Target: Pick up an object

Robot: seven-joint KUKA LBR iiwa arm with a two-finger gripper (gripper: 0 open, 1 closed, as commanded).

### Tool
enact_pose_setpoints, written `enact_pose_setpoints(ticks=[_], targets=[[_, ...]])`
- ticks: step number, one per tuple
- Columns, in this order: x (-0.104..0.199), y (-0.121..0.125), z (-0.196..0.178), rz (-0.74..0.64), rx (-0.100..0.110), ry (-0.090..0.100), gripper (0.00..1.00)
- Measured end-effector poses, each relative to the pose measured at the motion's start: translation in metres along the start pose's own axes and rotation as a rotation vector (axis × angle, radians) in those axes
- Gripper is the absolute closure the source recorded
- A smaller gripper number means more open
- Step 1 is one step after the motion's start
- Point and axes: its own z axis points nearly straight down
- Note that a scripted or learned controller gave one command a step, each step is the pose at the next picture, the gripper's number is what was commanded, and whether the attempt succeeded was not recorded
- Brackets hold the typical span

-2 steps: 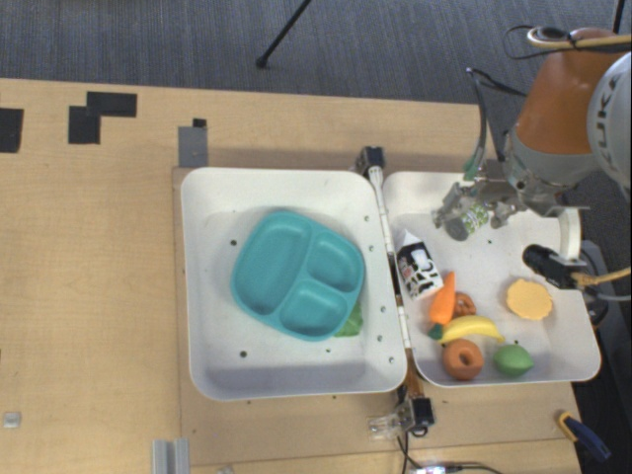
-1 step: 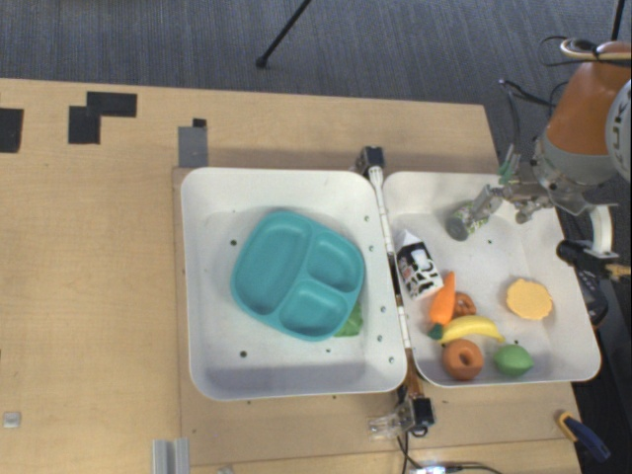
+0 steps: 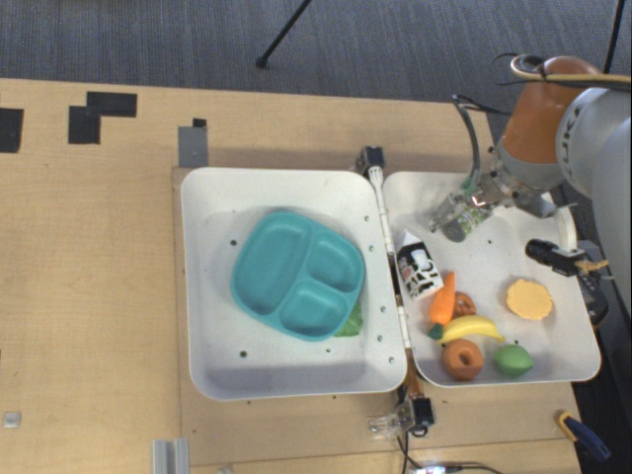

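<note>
Right bin [image 3: 499,265], upper part: gripper [image 3: 459,215] hangs low over the bare white floor near the back wall, arm [image 3: 592,136] reaching in from the right. The gripper is blurred and we cannot tell how wide it is set; we see nothing held in it. We judge the step to be the approach, with no pick made yet. Candidates all lie in this bin: a black-and-white carton [image 3: 417,268] against the divider, nearest the gripper but apart from it; a carrot [image 3: 444,299] just beside the carton; a banana [image 3: 471,329] touching the carrot's lower end; a brown ring-shaped doughnut [image 3: 463,359] and a lime [image 3: 513,360] near the front wall; a flat yellow disc [image 3: 530,299] on its own to the right. Left bin [image 3: 212,265] holds a teal divided plate [image 3: 296,275] with a green scrap [image 3: 348,326] peeping from under its corner. Next move, as we read it: shift down-left to centre over the carton, or out to the disc, which stands clear of neighbours; the carrot and banana crowd each other and may slip. Writing: the carton bears bold black-and-white markings, too small for us to read; no other label or brand legible
</note>
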Motion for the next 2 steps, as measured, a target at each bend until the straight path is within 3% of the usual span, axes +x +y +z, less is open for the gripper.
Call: enact_pose_setpoints(ticks=[1, 2], targets=[[0.0, 0.002, -0.013, -0.001, -0.006, -0.002, 1.0], [0.056, 0.002, -0.101, -0.187, 0.0, 0.001, 1.0]])
